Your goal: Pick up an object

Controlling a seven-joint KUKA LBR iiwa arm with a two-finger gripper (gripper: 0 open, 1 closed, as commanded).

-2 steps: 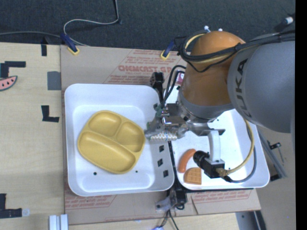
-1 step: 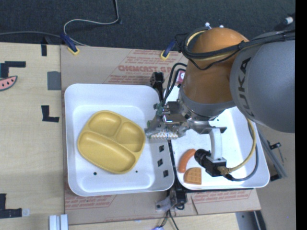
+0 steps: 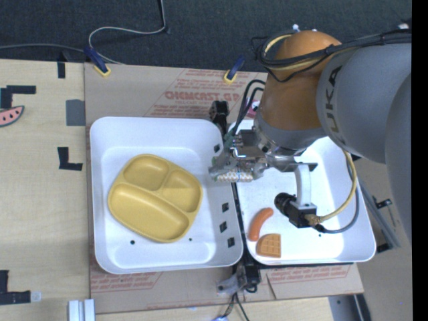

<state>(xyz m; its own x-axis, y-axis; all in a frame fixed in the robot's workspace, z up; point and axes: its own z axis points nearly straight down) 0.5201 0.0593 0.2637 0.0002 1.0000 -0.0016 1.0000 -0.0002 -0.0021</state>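
Now we see the gripper (image 3: 235, 174) over the seam between both bins; we cannot tell its state. A sausage (image 3: 260, 223) and a waffle (image 3: 269, 245) lie in the right bin (image 3: 354, 246), a yellow tray (image 3: 155, 197) in the left bin (image 3: 114, 246).

Arm (image 3: 348, 92) runs off the top and right edges, and its orange wrist band (image 3: 294, 85) covers the back half of the right bin (image 3: 334, 246) plus the far end of the seam between bins. Gripper (image 3: 234, 174) sits low over the left bin's (image 3: 100, 199) inner rim; fingertips too blurred and foreshortened to read their gap or see anything between them. Pink item (image 3: 10, 116) on the bench is cut by the left edge, black cable (image 3: 157, 5) exits the top, and the small dark marks on the divided yellow plate (image 3: 155, 197) are too tiny to identify.
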